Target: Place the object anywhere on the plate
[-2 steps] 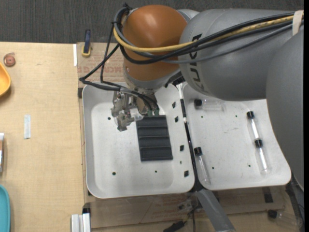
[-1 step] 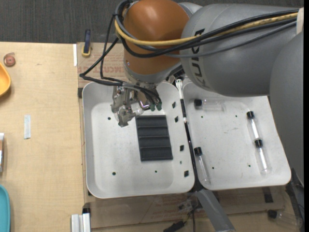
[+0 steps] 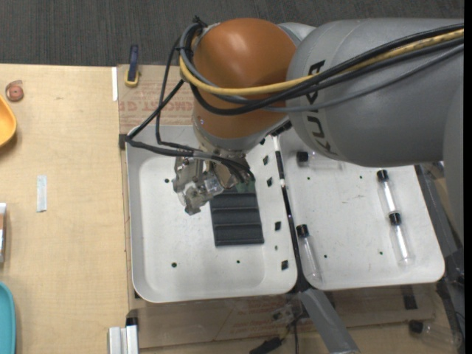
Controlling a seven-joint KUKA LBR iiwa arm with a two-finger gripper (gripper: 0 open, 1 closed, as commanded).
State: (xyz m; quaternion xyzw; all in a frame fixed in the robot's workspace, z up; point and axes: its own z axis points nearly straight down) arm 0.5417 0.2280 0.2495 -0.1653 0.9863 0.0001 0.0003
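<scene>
Clearly the end effector point(image 3: 193, 192), its grip state impossible to tell, hovers at the dark ribbed rectangular plate point(image 3: 237, 217) in the left white bin point(image 3: 158, 271); any object carried could miss the plate's edge.

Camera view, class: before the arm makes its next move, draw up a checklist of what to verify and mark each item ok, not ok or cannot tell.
1. Gripper is over the left bin: ok.
2. Dark ribbed block lies flat in the left bin: ok.
3. Block sits beside the gripper, apart from it: ok.
4. An object is between the fingers: cannot tell; they blur together.
5. A plate can be picked out as the target: cannot tell.
6. Cables hang free of the bin: ok.
</scene>
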